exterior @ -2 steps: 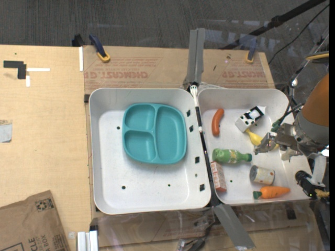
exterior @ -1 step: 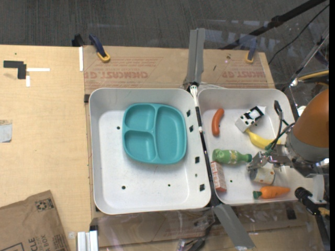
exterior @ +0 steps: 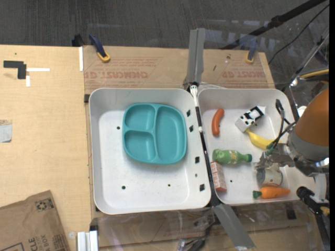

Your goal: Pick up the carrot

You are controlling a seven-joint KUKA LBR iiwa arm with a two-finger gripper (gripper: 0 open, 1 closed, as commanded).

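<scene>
I see the claw [exterior: 265, 167] just far of the orange, green-topped carrot [exterior: 272, 192]; I cannot tell its state.

We note a dark carpet floor [exterior: 131, 9] beyond the plywood worktop [exterior: 42, 140]; printed cardboard [exterior: 136, 72] clamped along its far edge; black cables [exterior: 298, 14] at upper right.

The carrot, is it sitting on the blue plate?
No, the carrot lies in the right bin near its front edge, while the teal plate sits in the left bin.
</scene>
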